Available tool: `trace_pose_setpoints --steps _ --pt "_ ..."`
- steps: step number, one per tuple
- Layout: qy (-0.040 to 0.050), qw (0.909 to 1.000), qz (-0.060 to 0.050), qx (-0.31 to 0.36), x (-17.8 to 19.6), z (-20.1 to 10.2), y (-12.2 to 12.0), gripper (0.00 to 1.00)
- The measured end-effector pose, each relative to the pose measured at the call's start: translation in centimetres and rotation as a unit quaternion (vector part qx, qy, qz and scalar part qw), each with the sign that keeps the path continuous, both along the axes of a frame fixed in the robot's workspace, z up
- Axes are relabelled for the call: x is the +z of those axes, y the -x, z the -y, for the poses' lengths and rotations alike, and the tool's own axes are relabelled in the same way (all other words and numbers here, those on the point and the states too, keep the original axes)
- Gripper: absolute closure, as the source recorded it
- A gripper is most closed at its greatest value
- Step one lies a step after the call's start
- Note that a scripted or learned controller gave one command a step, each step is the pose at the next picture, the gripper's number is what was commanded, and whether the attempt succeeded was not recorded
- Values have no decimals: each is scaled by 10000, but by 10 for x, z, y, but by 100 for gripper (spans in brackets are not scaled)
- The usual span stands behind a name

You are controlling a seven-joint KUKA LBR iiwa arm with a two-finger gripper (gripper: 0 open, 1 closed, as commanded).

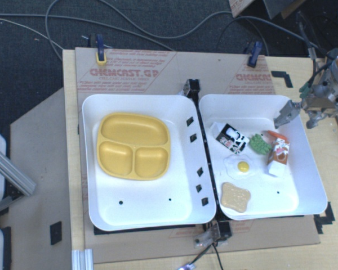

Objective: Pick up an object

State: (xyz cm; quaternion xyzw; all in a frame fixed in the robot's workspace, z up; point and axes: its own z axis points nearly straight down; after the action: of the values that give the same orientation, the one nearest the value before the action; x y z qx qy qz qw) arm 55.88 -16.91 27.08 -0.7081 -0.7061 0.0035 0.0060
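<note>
Resting on bench (129,66): white bins (96,167).

Lighting: bright, even, from overhead; white bins (101,207) near overexposure, faint glare along their rims; shadows soft and short beside the yellow tray (134,145); focus fair at centre; arm (327,94) at right edge blurred; slight grain throughout.

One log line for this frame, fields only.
hand: over right white bin upper-right rim | holding: nothing visible | nearest: red-and-white carton | yellow three-compartment plastic tray: left bin
</note>
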Motion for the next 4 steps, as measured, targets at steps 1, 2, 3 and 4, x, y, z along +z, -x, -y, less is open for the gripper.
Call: trace_pose_setpoints --steps 1,2,3,4 --pt "14 10000 62 16 7 0 -2 0" --pt "6 10000 39 20 -42 -5 -11 0" --pt "7 10000 41 17 -86 -6 -16 0" --pt "6 10000 39 11 -141 1 -14 0"
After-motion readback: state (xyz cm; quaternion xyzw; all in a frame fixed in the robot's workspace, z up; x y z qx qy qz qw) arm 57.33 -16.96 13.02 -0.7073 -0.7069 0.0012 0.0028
